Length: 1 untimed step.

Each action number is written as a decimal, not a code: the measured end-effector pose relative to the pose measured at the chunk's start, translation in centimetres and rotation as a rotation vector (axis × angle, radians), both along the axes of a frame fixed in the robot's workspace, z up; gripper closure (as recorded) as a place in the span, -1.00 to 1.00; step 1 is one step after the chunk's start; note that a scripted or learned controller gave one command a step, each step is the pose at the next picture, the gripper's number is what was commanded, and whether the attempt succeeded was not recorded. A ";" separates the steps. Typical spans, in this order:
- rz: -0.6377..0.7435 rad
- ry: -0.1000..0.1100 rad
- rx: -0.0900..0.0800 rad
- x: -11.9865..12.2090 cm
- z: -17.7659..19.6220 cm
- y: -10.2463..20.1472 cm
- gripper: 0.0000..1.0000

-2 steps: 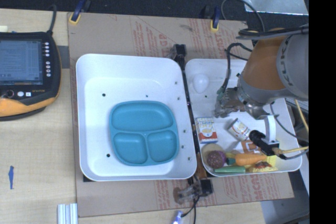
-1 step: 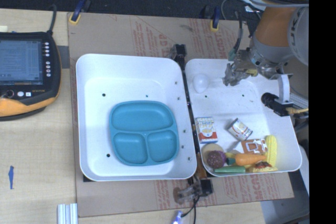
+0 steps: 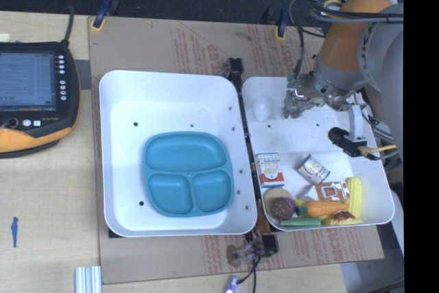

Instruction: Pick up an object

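We cannot tell the state of the small metal two-finger gripper (image 3: 296, 105) at upper right, and it may well nudge away the round white egg-like object (image 3: 262, 108) just beside it.

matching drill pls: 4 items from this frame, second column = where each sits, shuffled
Things:
1. blue divided tray
2. corn cob
3. white egg
4. gripper

Places:
A. right bin, near right corner
B. over the right bin's far end
C. left bin, middle
D. right bin, far left corner

Pairs: 1-C, 2-A, 3-D, 4-B
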State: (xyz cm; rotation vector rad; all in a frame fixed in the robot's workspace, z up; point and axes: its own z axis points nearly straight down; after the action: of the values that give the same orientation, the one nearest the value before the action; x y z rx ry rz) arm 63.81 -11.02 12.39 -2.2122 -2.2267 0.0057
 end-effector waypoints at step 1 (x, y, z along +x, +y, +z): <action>0.000 0.000 0.000 -1.5 -3.2 1.3 1.00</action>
State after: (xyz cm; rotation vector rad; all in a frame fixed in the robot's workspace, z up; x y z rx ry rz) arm 62.35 -9.71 9.16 -2.2120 -2.2273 0.0059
